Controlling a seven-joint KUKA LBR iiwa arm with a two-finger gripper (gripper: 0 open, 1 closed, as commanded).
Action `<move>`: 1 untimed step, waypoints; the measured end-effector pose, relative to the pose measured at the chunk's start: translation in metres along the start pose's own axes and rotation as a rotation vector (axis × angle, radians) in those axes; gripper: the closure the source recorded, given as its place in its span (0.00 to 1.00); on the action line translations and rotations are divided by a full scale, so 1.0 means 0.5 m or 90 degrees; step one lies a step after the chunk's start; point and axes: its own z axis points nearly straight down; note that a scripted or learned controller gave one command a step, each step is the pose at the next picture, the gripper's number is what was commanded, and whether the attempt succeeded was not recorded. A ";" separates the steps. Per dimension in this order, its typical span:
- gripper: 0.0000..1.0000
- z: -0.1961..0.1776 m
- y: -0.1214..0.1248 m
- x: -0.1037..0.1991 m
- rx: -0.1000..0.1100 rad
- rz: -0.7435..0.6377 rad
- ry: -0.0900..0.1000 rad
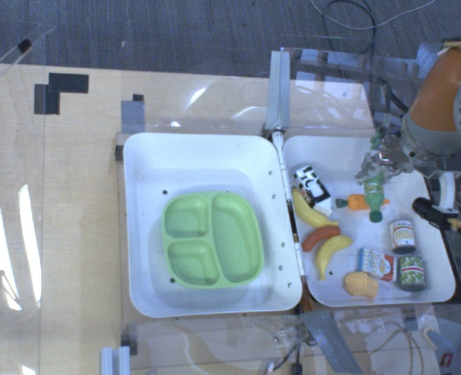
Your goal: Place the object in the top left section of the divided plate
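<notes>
Plastic, by the look of it: the small green bottle (373, 196) standing in the right bin (324, 151) was the thing nearest my pincer (377, 165), so I judged it the one meant for the plate, though the task did not name it. I expected it to be light, stiff and rather slick, with a round body that could roll or squirt sideways under a careless squeeze. The safest hold, I reckoned, was across the middle of its body, below the narrow cap, with the jaws square to its sides.

An orange carrot (357, 202) lay touching or just beside the bottle on its left, so a wide approach risked nudging that too.

My pincer hung just above the bottle's top. Whether it was spread, pressed together or already pinching the cap, I could not tell; the metal at my wrist blurred into the bottle's upper end, and glare on the bin wall did not help.

The green divided plate (212, 239) sat in the left bin (144, 178), well apart from me, its top left section (187, 216) bare. Much of my arm was cut off at the frame's right side, and the bottle's label was too small to read.
</notes>
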 end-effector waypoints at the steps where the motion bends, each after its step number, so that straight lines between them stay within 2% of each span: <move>1: 1.00 -0.197 -0.083 0.209 -0.002 -0.096 0.002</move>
